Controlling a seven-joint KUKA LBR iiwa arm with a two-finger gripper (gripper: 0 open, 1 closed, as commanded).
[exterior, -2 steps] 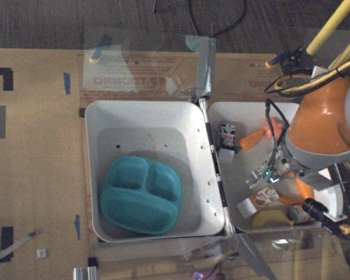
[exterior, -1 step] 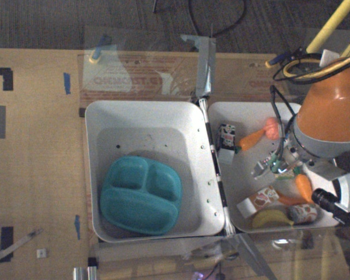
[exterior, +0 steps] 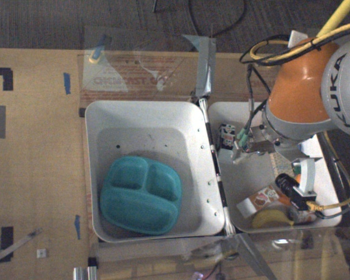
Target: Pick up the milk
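here the milk [exterior: 260, 200], a small white carton with a red label, lies on its side near the near edge of the right bin [exterior: 239, 179], just beside a banana [exterior: 272, 217]. the jaws [exterior: 240, 146] hang under the arm [exterior: 306, 92] toward the bin's far left, well apart from the milk; whether they are open i cannot tell. a teal tray [exterior: 141, 194] sits in the left bin [exterior: 105, 127].

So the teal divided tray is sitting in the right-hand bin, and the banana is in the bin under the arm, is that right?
Not quite. The teal divided tray lies in the left bin, not the right one, as the camera view shows. The rest holds: the banana is in the right bin, the one the arm reaches over.
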